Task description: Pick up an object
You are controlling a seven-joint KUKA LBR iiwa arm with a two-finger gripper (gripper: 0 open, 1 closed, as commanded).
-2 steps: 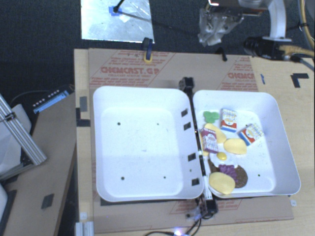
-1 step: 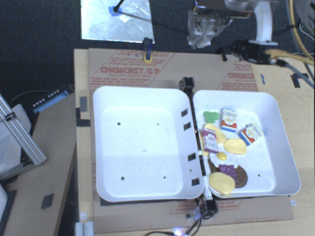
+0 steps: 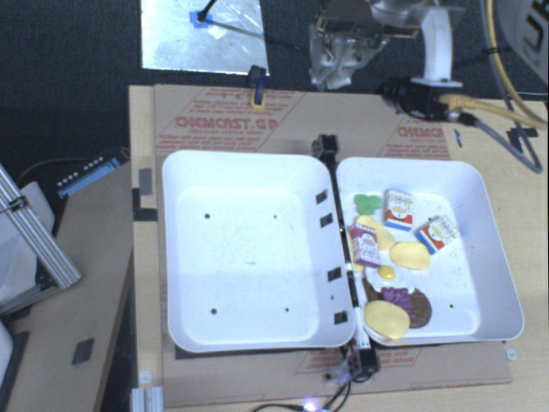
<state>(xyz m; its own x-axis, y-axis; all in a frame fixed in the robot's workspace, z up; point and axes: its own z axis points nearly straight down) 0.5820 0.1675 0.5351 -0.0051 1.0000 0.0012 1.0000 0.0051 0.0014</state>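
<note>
My gripper (image 3: 336, 69) hangs high at the top of the camera view, above the bench's far edge and well behind both bins, with nothing seen between its fingers. The right bin (image 3: 480, 230) holds several small toy foods: a green piece (image 3: 367, 202), two small cartons (image 3: 399, 209) (image 3: 437, 233), a pink packet (image 3: 367, 247), yellow pieces (image 3: 410, 255) (image 3: 387, 318), a purple cluster (image 3: 396, 296) and a brown round cookie (image 3: 419, 309). They lie crowded toward the bin's left side.
The left bin (image 3: 249, 247) sits beside the right one, joined by a black clamp strip (image 3: 336, 230). A shiny metal sheet (image 3: 206, 24) lies at the back left. A yellow-and-blue clamp (image 3: 257, 88) stands on the cardboard's far edge.
</note>
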